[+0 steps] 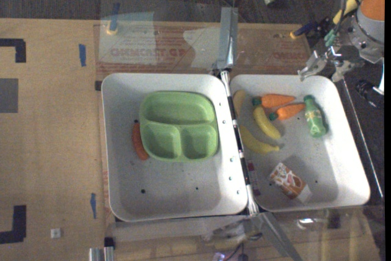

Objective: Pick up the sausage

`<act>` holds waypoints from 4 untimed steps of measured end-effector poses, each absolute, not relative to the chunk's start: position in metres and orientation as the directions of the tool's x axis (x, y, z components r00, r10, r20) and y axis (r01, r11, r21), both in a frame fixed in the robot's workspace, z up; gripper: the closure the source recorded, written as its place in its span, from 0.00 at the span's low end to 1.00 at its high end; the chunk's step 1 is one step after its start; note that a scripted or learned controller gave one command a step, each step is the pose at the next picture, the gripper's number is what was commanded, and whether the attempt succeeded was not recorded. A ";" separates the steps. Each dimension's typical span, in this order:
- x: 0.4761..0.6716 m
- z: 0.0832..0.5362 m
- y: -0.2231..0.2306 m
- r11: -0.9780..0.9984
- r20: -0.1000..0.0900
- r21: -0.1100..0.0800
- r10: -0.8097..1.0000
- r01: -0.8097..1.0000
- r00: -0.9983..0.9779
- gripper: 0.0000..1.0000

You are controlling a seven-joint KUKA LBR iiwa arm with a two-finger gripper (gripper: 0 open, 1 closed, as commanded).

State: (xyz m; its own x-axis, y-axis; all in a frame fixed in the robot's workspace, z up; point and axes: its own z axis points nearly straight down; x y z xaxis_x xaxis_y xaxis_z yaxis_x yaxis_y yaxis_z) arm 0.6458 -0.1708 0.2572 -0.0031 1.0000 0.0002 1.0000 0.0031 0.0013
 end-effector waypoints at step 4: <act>0.668 0.198 -0.210 -0.047 -0.002 0.004 0.999 0.999 0.047 0.00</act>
State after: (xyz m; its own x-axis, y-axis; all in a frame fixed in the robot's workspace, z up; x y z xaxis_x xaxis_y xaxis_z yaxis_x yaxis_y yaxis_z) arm 0.6675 -0.2102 0.1983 0.0466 0.9989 -0.0023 0.9989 -0.0466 0.0043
